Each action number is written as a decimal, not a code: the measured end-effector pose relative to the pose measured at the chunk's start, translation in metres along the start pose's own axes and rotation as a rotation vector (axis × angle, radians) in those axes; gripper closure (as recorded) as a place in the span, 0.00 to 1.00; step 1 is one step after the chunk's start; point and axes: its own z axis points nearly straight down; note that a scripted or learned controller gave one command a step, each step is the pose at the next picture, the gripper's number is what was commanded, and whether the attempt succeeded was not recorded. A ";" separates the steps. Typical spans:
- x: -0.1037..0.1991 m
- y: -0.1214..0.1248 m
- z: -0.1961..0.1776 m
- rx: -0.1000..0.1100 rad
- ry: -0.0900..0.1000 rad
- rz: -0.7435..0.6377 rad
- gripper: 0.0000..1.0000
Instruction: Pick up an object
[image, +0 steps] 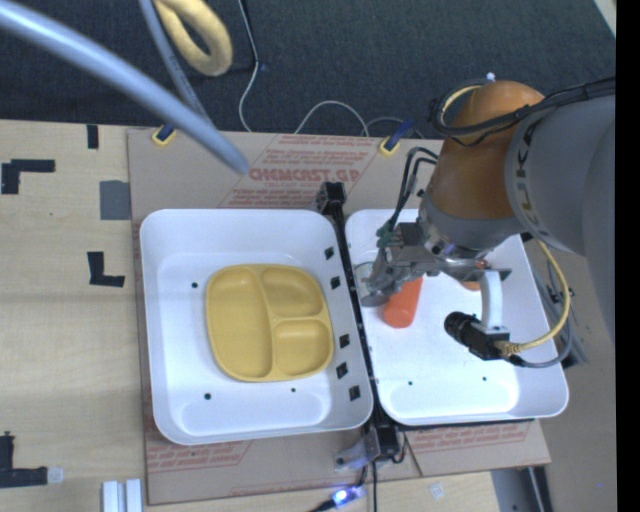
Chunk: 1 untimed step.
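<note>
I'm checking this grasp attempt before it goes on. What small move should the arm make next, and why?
Probably ease straight down a little, then close. The gripper sits at the upper end of the orange object in the right bin, but the view doesn't show that object between its fingers.

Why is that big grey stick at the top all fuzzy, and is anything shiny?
In the camera view, the grey bar sits close to the lens, so it blurs; the yellow plate stays sharp; the left bin gleams softly under even light.
</note>
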 end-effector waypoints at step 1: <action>0.055 0.032 0.010 -0.002 -0.001 -0.001 1.00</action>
